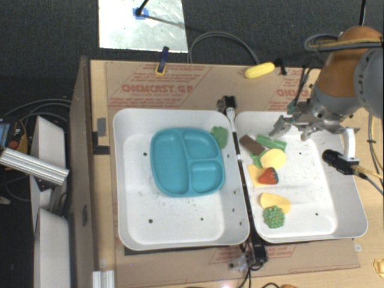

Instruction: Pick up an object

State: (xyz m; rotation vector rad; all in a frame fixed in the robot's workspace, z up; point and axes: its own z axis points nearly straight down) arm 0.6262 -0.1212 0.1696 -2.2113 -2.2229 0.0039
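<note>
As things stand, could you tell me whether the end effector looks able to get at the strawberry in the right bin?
Probably yes. The end effector hovers over the right bin, and the strawberry lies uncovered below it. The yellow piece touching it may crowd a grasp from that side.

Lighting even, bright overhead; white bins [180,233] near overexposed; glare on foil sheet [143,18]; soft shadows; slight overall softness.
</note>
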